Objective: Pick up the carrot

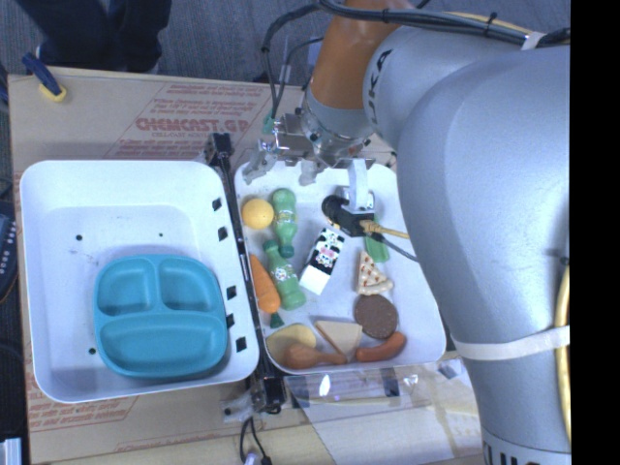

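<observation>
In the camera view, two white bins sit side by side on a cardboard-covered desk [145, 114]. The left bin [44, 260] fills the left half of the frame and carries a blue divided tray [160, 316] in its lower part. The right bin [421, 298], in the centre of the frame, is crowded with toy food.

The carrot [264, 284] lies along the right bin's left wall, orange, running top to bottom with a slight tilt, just beside a green bottle [284, 260] on its right. A yellow ball [257, 213] sits above the carrot, touching the bottle's upper end. To the right lie a white carton with black marks [325, 260], a pizza slice [371, 274], a brown round cookie [375, 315], and along the bottom edge a sandwich wedge [339, 335] and sausages [380, 347].

The grey arm [484, 192] covers the right side of the frame, its orange band [349, 56] at upper centre. The gripper [315, 158] hangs over the top edge of the right bin, well apart from the carrot; whether it is apart or together, I cannot tell.
</observation>
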